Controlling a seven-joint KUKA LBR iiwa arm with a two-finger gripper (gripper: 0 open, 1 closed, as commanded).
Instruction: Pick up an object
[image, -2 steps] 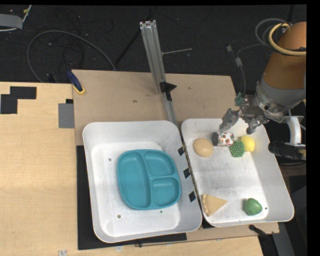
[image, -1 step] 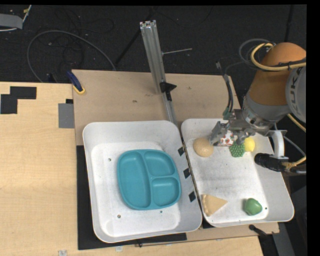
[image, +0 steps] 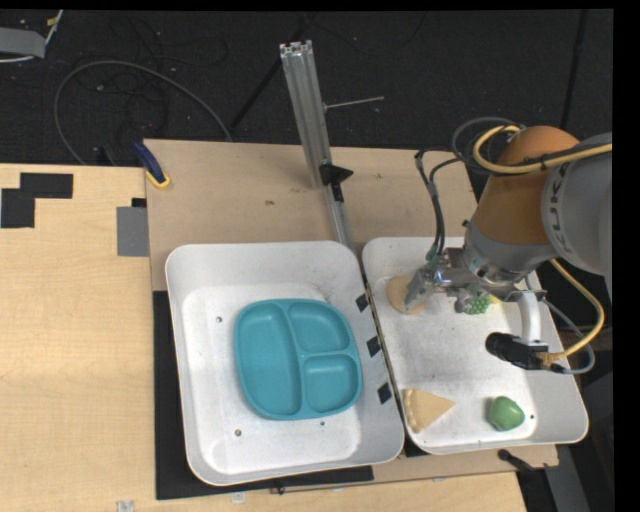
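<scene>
Reaching in from the right, grey with orange band (image: 520, 195) above the wrist, gripper (image: 448, 288) lowered, pointing down and leftward.

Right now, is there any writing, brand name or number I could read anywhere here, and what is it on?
None can be read. The arm, the teal tray and the two white bins show no legible text. The black shapes on the bench at far left are plain patches, not letters.
</scene>
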